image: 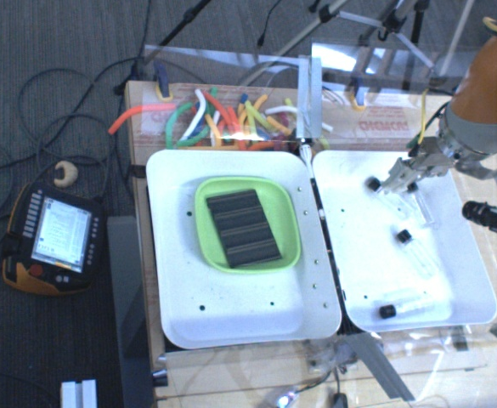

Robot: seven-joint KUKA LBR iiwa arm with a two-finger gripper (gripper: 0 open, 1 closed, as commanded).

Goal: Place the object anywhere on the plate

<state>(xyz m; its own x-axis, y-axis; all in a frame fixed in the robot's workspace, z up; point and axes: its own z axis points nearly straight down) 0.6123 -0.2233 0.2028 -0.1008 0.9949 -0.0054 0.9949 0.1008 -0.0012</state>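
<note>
We find the dark ribbed object [244, 228] lying flat on the green plate [204, 228] in the left bin [172, 313], so the placement looks done. The hand [398, 177] hangs over the right bin [477, 308] at about 12 o'clock of it, with nothing seen in it; we cannot tell how open it is. Judged remaining: nothing beyond retreat.

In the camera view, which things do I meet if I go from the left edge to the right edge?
Handheld control pendant → left white bin → green plate → dark ridged block lying on the plate → right white bin → tool over the right bin.
</note>
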